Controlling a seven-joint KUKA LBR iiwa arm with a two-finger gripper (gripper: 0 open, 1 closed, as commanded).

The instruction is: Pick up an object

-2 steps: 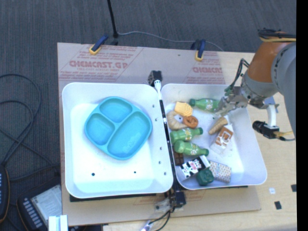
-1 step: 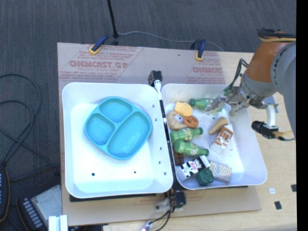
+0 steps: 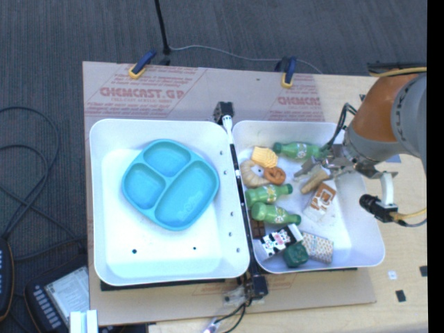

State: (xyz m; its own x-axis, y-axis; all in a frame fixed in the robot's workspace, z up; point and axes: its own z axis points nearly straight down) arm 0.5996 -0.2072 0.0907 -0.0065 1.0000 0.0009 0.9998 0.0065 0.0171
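Worktop (image 3: 173, 96): brown board printed with red lettering, clamped at the far edge by two yellow-and-blue clips. Dark carpet around it, black cables to the left.

Left bin (image 3: 111, 255): shallow, white, holds a blue divided plate (image 3: 171, 184) with three compartments, lying roughly in the middle. Two small dark specks on the bin floor near the front.

Right bin (image 3: 361, 248): shallow, white, touching the left bin along a shared edge. All the loose items sit here, crowded toward its left and centre.

Arm (image 3: 388, 116): grey with orange band, enters from the right, wrist over the right bin's far right part. Hand (image 3: 320, 166) low over the bin, fingers spread around a tan stick-like piece (image 3: 313, 180); cannot tell whether they are clenched on it or released.

Items, larger to smaller:
- Green bottle (image 3: 297, 148) lying along the far side, just left of the hand.
- Two green bottles (image 3: 270, 204) lying side by side near the left wall.
- White carton with orange print (image 3: 321, 200), tilted, just in front of the hand.
- Pretzel-like brown piece (image 3: 262, 175), touching a yellow wedge (image 3: 264, 157).
- Patterned pouch (image 3: 316, 247) at the front, beside a dark green lump (image 3: 297, 255).
- Black-and-white toy (image 3: 276, 241) near the front left corner.
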